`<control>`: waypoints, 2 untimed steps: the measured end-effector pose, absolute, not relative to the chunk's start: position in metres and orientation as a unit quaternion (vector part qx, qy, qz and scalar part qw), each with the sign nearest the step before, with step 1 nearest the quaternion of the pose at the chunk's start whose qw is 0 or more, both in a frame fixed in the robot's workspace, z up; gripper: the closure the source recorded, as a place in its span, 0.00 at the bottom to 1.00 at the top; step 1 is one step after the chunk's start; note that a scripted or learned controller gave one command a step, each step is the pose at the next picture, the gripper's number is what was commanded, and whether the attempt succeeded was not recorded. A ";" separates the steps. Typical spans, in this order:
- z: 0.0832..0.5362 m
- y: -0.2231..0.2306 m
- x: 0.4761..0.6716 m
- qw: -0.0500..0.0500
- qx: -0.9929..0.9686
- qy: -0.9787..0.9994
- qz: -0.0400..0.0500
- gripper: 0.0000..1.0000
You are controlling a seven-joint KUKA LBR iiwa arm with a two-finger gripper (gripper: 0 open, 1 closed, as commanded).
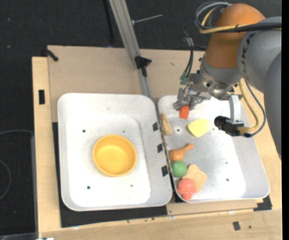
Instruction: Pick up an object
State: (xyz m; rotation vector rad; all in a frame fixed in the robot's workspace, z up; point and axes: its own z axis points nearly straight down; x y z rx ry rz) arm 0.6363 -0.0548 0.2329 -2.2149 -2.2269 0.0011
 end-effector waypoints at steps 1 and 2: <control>0.226 -0.012 0.615 0.000 -0.705 -0.709 0.001 1.00; 0.225 0.044 0.603 0.001 -0.704 -0.710 0.000 1.00</control>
